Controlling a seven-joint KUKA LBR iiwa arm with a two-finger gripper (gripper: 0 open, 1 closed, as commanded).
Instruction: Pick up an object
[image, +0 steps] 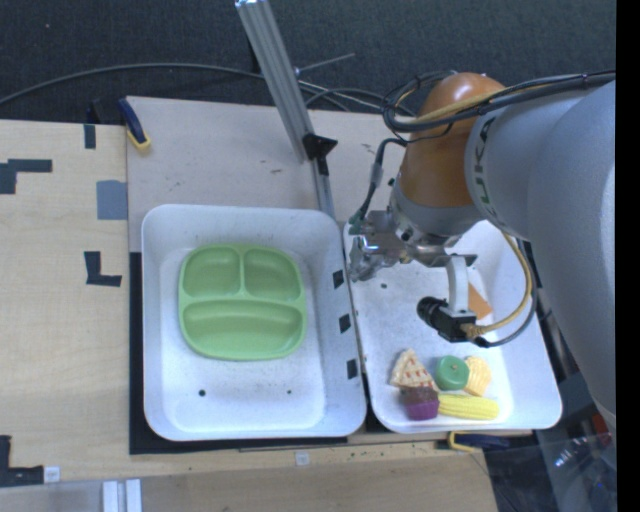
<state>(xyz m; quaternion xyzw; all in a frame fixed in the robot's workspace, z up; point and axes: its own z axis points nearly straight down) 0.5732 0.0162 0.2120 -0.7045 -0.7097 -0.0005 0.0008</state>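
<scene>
Camera view: gripper (365, 255) sits over the upper left corner of the right bin (400, 310), right of frame centre; whether it is apart or together I cannot tell. Toy food cluster (443, 385) lies at that bin's lower edge, well apart from the gripper. Green divided plate (242, 302) rests in the left bin (165, 400).

The left bin (160, 330) holds a divided plate (242, 302) in its middle. In the right bin (535, 395), a small group of toy foods (443, 385) lies at the near edge, touching each other. The gripper (365, 255) hangs over that bin's far left corner.
</scene>
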